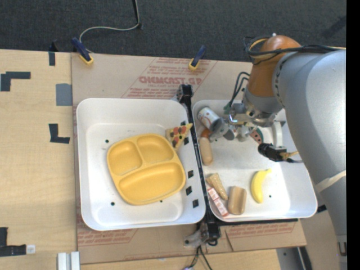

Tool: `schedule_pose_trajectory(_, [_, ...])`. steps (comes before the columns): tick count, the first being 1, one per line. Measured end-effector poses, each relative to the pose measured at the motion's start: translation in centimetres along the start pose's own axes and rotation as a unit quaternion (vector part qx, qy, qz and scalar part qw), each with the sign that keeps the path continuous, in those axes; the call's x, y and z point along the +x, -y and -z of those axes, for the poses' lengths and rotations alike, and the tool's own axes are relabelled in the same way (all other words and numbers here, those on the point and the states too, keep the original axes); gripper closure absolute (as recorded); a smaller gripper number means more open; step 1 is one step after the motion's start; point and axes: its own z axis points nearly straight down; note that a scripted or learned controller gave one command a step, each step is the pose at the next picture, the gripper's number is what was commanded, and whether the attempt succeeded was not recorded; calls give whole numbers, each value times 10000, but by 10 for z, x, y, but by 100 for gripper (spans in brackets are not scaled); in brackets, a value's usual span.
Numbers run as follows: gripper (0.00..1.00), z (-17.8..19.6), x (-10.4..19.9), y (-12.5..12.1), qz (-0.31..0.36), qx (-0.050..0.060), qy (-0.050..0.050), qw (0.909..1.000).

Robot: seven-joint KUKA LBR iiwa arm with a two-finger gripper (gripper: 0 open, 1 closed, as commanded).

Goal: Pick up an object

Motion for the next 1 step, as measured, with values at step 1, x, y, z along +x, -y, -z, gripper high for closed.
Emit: schedule_pose_trajectory(1, [0,0,2,2,-10,-55,20,10000])
